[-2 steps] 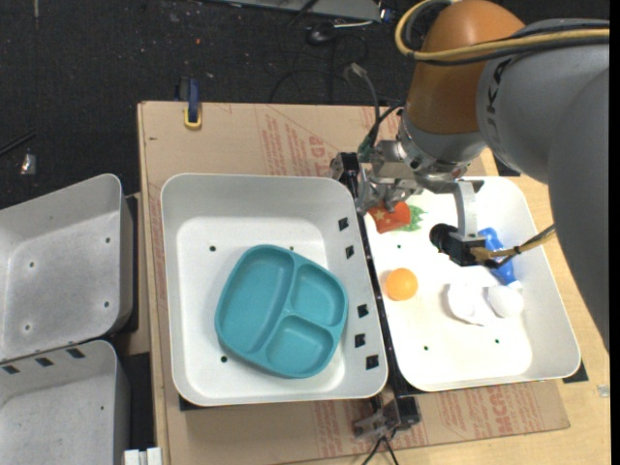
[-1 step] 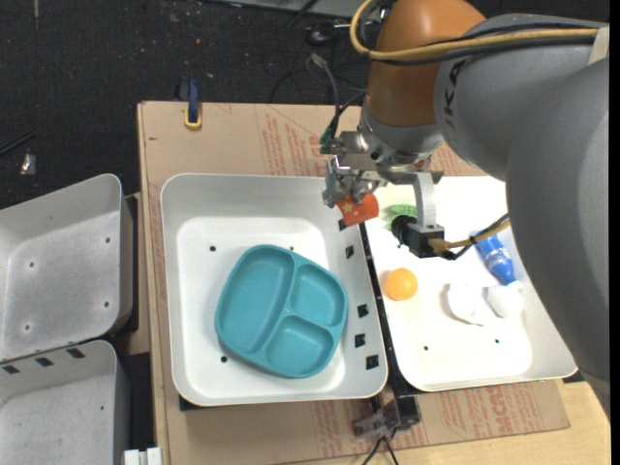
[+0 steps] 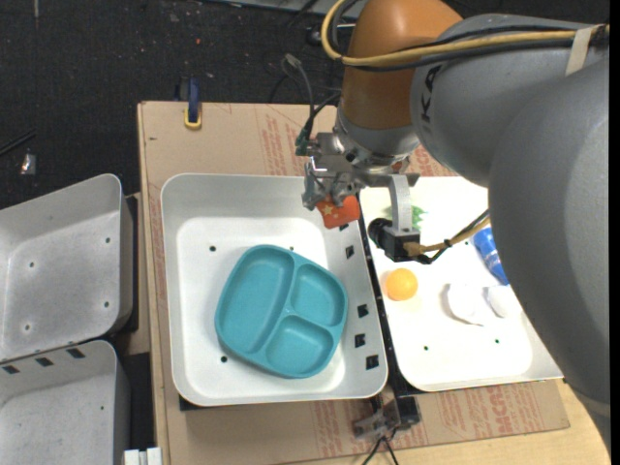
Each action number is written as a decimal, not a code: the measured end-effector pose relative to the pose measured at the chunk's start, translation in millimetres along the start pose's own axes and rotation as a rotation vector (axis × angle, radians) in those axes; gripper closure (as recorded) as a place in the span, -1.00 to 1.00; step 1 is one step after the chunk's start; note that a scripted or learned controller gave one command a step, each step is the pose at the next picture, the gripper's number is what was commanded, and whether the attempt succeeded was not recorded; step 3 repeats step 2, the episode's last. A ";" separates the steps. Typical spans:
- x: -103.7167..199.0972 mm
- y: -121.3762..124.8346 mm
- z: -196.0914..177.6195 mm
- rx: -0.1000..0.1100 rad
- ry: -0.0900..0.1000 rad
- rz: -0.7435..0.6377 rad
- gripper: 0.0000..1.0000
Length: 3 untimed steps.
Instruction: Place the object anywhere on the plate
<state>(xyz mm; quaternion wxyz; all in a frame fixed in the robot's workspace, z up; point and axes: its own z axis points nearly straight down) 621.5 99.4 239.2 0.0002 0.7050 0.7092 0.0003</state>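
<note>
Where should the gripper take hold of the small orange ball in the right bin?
Across the orange ball at its widest, coming straight down from above. It is round and sits alone on the flat floor of the right bin, with free space on both sides for fingers.

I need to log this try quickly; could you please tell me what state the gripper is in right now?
Gripper: shut on an orange-red object, above the left bin's far right corner.

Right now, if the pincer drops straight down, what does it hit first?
Probably the left white bin's right wall, not the teal divided plate. The pincer, with a small orange-red object, hangs over that edge; depth is unclear.
</note>
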 end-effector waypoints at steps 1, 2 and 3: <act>1.6 8.5 -0.3 -0.001 0.000 0.002 1.00; 1.4 8.2 -0.2 0.000 -0.001 0.003 -1.00; 1.4 8.2 -0.2 0.000 -0.001 0.003 -1.00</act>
